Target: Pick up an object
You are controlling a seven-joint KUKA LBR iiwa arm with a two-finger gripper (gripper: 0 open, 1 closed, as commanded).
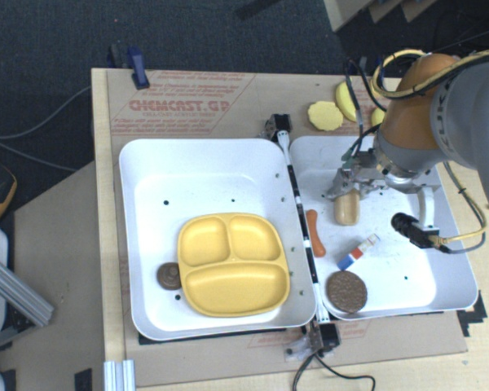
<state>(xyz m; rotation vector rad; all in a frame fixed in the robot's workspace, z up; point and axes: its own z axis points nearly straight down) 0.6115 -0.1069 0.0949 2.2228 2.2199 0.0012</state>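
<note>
A blue clamp (137,68) grips the cardboard sheet (187,100); yellow foam pieces (326,115) lie there too.

Brown disc (169,276), left bin (138,218): right part hidden under yellow divided plate (232,263).
Gripper (352,187): finger state unreadable against tan cylinder (346,208).
Arm (440,112): cut off by right edge.
Yellow pieces (334,111): partly hidden behind arm and cables.

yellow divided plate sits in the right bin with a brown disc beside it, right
Not quite. The camera view shows the yellow divided plate in the left bin, not the right one. The brown disc does lie beside it, at its left edge.
</note>
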